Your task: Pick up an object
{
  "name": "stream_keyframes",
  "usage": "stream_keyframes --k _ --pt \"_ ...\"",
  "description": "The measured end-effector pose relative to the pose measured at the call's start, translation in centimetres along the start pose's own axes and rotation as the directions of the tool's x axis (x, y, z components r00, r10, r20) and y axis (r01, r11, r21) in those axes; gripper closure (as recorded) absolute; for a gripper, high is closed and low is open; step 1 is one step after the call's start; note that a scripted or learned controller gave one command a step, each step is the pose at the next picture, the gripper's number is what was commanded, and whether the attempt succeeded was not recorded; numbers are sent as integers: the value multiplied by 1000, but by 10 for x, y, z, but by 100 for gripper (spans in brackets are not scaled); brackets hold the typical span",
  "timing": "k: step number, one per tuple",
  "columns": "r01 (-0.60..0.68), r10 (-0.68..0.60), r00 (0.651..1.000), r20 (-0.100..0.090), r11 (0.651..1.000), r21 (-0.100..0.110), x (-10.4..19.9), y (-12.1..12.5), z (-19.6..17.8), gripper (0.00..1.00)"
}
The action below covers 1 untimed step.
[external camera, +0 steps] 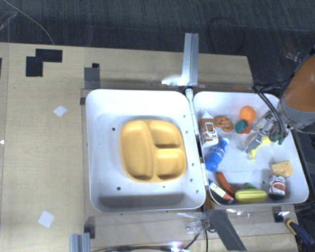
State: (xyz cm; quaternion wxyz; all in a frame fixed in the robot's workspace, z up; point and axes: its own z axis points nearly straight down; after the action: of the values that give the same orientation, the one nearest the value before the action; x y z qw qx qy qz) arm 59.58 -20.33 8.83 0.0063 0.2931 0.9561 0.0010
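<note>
My gripper hangs low over the right bin, reaching in from the right below the orange wrist band. A small yellow piece shows right at its tip; whether it is held I cannot tell. Close by to the upper left lie an orange ball and a teal toy. A blue bottle lies to the left of the gripper. A pretzel and a small carton sit by the bin's left wall.
Along the right bin's near edge lie a cheese wedge, a small jar, a yellow banana-like toy and a red sausage. The left bin holds a yellow divided tray.
</note>
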Motion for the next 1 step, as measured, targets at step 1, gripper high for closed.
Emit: stream_keyframes --k 1 --pt "-167 167 986 -2 986 -1 -10 78 1 0"
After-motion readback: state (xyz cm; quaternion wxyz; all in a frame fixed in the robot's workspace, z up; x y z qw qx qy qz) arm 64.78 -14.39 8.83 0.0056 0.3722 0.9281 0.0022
